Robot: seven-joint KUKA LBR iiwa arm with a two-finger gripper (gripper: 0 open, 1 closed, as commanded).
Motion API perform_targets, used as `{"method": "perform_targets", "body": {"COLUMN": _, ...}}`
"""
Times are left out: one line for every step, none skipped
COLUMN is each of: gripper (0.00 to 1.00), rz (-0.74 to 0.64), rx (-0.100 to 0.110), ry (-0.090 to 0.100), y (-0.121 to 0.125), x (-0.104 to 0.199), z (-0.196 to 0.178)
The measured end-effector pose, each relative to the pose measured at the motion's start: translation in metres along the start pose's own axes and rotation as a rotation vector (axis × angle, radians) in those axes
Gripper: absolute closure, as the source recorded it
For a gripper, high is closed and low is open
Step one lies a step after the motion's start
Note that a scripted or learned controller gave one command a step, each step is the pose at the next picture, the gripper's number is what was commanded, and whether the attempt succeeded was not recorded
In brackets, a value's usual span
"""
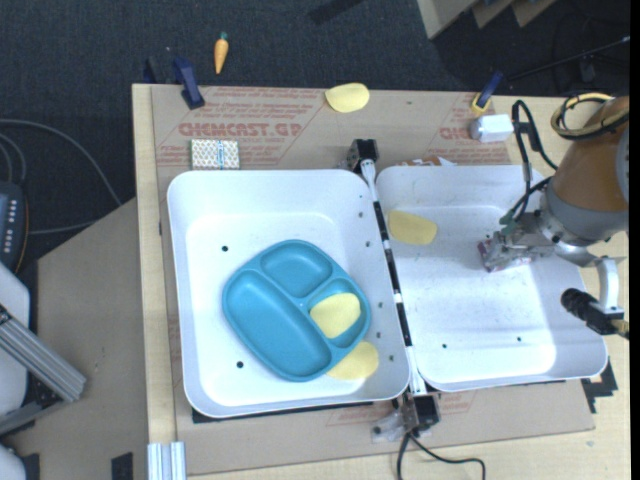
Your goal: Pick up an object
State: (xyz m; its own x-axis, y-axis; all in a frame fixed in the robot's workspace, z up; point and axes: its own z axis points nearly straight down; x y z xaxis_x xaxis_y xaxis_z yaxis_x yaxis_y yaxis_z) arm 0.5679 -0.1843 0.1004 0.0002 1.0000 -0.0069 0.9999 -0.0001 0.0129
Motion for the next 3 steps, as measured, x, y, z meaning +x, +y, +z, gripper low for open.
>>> {"method": "perform_targets", "body": {"gripper": 1.00, "rz": 0.000, "rx": 0.012, "ry": 0.005, "y": -0.014, "x": -0.037, "z": -0.064}}
{"method": "perform_targets", "body": {"gripper": 1.00, "rz": -0.001, "rx": 0.010, "ry": 0.005, "y": -0.001, "x": -0.029, "z": -0.124}}
{"method": "perform_targets", "body": {"gripper": 1.00, "rz": -0.001, "rx": 0.011, "ry": 0.005, "y": 0.037, "x": -0.027, "z": -0.076}}
